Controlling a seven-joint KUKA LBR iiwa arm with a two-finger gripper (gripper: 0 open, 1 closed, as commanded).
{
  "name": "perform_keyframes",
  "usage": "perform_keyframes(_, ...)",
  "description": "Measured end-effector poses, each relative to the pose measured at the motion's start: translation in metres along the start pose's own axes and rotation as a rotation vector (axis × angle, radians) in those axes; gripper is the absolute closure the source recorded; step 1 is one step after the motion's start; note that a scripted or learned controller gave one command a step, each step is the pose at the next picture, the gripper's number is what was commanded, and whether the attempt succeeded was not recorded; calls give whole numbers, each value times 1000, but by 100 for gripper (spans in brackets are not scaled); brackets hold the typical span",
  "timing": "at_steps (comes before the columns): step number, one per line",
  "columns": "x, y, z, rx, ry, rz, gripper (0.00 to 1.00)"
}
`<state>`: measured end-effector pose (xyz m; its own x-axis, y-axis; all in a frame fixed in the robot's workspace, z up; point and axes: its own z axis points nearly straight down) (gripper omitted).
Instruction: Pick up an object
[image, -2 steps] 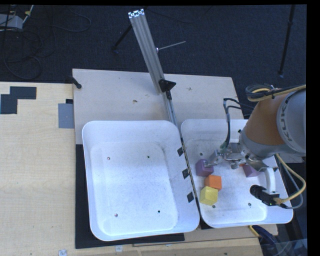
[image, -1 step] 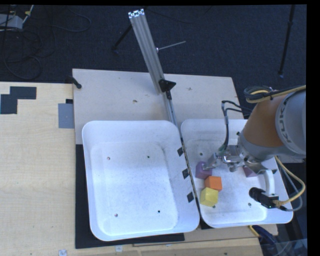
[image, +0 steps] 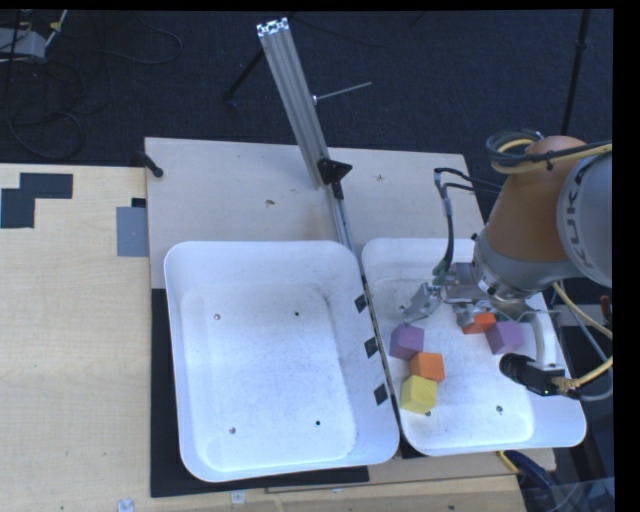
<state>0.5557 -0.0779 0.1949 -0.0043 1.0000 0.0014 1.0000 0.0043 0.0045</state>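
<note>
A: So, status on the pick?
B: Nothing lifted. Purple cube (image: 406, 340), orange cube (image: 430, 366), yellow cube (image: 419, 393) sit clustered in the right bin (image: 520, 425). Gripper (image: 432, 297) hovers just beside them; can't tell its state. Grasp remains. Left bin (image: 200, 300) irrelevant.

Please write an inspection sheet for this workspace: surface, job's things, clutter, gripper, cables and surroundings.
Surface: two white bins side by side, left bin and right bin, on a pale board.
Job's things: in the right bin, a purple block, orange block and yellow block close together near the divider; a second orange block and second purple block under the arm.
Clutter: nothing seen.
Gripper: gripper low over the right bin, above the first purple block; nothing seen held.
Cables: black cable and yellow cable on the arm.
Surroundings: slanted metal bar; dark floor.
</note>
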Motion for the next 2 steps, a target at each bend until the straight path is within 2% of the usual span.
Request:
perform_keyframes(1,-31,-2,79,3,3,7,0)
perform_keyframes(2,-29,-9,80,-21,-5,3,0)
